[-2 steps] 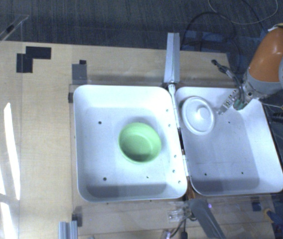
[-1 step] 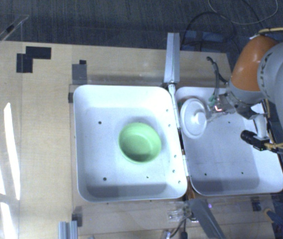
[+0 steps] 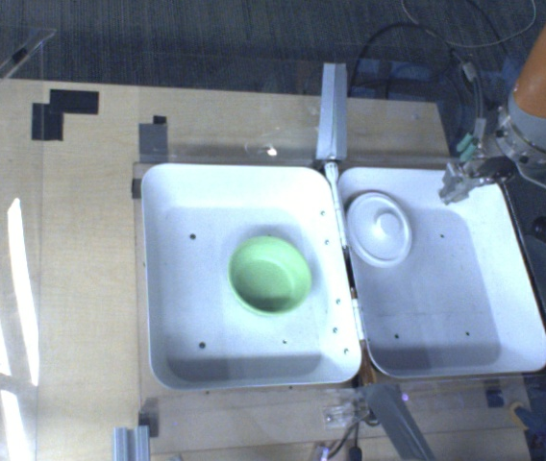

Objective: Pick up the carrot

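Carrot appearance cannot be told

Robotics lab, wooden bench (image 3: pixel 62 257), two white bins (image 3: pixel 158 286), loose cables (image 3: pixel 417 12)

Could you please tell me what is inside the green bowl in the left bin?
The green bowl sits in the left bin, and its visible inside is plain green, with shadow along the near wall. No carrot shows there. Whatever lies beneath the bowl is covered.
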### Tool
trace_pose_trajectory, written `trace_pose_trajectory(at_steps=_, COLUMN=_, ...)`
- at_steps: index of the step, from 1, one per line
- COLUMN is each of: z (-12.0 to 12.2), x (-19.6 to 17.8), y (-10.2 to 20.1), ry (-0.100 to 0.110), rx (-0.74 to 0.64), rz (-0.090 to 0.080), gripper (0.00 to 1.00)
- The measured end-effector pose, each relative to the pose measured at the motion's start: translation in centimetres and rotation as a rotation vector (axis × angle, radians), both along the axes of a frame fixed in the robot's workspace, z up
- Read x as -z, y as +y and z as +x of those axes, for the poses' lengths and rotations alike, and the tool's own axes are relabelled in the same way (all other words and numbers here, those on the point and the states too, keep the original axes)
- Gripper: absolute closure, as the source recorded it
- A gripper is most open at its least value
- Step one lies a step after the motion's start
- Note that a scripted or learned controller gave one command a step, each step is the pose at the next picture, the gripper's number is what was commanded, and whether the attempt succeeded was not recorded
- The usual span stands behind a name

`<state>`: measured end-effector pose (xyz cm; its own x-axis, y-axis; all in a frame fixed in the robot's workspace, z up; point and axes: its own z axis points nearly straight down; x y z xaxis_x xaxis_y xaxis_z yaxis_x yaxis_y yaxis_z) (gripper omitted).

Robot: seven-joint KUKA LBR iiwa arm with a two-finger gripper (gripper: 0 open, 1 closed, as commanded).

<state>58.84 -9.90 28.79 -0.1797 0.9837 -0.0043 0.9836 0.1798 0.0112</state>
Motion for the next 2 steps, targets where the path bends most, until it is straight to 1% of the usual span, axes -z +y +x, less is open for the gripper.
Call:
trace_pose_trajectory(at_steps=1, z=-0.4, x=10.3, y=6.3, ry=0.008, rx=0.129, rz=0.004, gripper=1.0)
trace_pose_trajectory(at_steps=2, z=-10.0, x=3.9, y=3.7, ry=0.004, rx=0.103, rz=0.003, gripper=1.0)
